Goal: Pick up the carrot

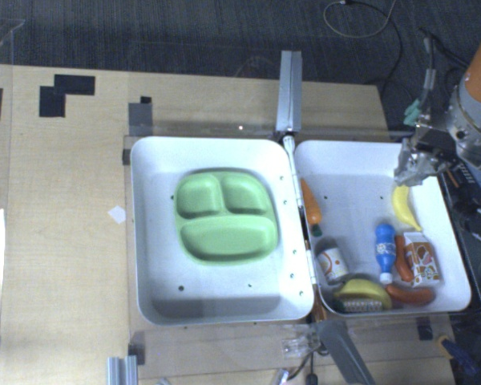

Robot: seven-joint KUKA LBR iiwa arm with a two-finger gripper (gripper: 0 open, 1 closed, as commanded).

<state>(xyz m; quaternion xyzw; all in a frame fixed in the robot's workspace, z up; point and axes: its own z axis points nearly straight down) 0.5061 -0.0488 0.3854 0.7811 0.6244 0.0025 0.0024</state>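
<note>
1. The desk (56, 239) is pale wood with black square marks near its far left; beyond its far edge lies dark carpeted floor (184, 14) with a thin cable (369, 14) looped on it.
2. Two shallow white bins sit side by side on the desk; the left bin (152, 295) holds a green divided tray (224, 216); a metal rail (289, 91) runs up from the seam between the bins.
3. The carrot (310, 203) lies in the right bin (353, 175), against its left wall next to the seam; its long axis runs roughly front to back, slightly slanted; which end is the tip I cannot tell.
4. Near the right bin's front edge lie a small can (331, 263), a blue bottle (385, 251), a carton (421, 263) and a banana (361, 289); a second banana (403, 205) lies by the right wall.
5. The gripper (413, 167) hangs over the right bin's far right corner, well apart from the carrot; whether the jaws are apart or together I cannot tell.
</note>
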